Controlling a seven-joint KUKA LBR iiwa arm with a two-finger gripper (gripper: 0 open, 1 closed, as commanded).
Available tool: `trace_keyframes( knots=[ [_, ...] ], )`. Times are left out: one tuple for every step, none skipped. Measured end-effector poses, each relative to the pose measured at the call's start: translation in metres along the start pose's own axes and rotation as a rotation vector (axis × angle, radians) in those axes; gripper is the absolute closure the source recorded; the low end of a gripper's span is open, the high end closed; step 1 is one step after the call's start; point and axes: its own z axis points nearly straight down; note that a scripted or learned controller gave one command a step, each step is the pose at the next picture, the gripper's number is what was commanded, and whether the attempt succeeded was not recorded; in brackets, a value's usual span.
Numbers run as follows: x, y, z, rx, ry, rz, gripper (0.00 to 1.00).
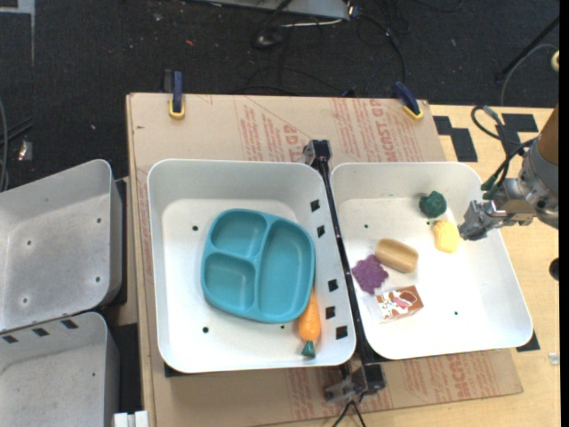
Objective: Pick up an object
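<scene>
At the right edge of the right bin [498, 238], the gripper [473, 221] reached in from the right at the end of the grey arm [533, 181], its dark fingers pointing left over the bin's right wall. Whether those fingers were spread or closed could not be told (they appeared as one small dark mass), and nothing was visible between them.

Just beside the fingertips, to their left, lay a yellow lemon-like object [445, 236] on the bin floor; contact between it and the gripper could not be judged. Above and slightly left of it sat a dark green, lumpy object [433, 205], near the yellow one but apart from it. Farther left, toward the middle of the same bin, rested a tan bread-roll-shaped object [397, 255], lying at a slant. A purple, knobbly object [370, 274] lay just beside the roll, at its lower left. Below the roll was a small flat packet [399, 302] printed in red and white, lying flat and apart from the others.

Across the divider, the left bin [169, 265] held a teal compartment plate [259, 266] with three sections, set near the bin's centre. An orange carrot [308, 324] with a green tip lay against the plate's lower right rim, its tip pointing toward the bin's near wall.

Both bins stood side by side on a brown board [249, 127] held by two clamps [177, 96] at its far edge (one blue and yellow at the left, another at the right). Two further white trays [53, 229] lay off the board to the left.
</scene>
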Motion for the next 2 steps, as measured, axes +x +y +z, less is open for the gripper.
trace_keyframes(
  knots=[
    [0.06,-0.006,-0.002,0.007,0.005,-0.006,1.0],
    [0.11,-0.008,-0.005,0.007,0.005,-0.006,1.0]
  ],
)
